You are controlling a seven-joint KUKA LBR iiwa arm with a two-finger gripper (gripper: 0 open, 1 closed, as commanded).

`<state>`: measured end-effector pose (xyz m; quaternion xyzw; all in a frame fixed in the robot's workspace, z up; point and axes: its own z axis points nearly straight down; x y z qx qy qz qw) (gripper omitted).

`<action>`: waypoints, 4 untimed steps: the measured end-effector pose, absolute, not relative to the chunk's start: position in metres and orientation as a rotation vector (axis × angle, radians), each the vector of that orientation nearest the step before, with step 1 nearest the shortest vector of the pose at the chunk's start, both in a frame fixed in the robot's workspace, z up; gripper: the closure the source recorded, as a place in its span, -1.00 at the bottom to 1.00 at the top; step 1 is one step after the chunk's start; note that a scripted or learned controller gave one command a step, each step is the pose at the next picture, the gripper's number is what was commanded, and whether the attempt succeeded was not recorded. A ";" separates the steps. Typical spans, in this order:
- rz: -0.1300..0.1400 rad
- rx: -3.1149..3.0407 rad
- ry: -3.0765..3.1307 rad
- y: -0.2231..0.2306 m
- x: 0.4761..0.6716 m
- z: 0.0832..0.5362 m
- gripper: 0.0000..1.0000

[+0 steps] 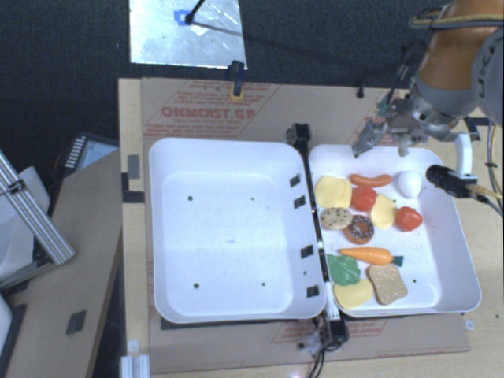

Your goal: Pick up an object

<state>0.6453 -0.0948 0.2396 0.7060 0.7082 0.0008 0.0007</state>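
Observation:
The right bin (450, 264) holds several toy foods: a sausage (370, 180), a white egg (408, 183), a yellow piece (333, 192), a red tomato (363, 198), a cookie (335, 218), a donut (360, 229), a carrot (368, 254), a green piece (342, 268) and a bread slice (387, 283). My gripper (385, 146) hangs above the far edge of this bin, just beyond the sausage. It is open, with nothing between its fingers.
The left bin (228, 227) sits beside the right one, joined by a black hinge strip (311, 211). A shiny sheet (187, 20) lies on the dark floor behind. The arm's black cable fitting (449, 179) juts over the right bin's far right corner.

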 end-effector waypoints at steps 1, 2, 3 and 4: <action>0.007 2.213 2.225 -0.094 0.646 0.251 1.00; 0.013 2.206 2.229 -0.035 0.671 0.312 1.00; 0.008 2.207 2.234 0.061 0.669 0.329 1.00; 0.014 2.206 2.232 0.140 0.663 0.400 1.00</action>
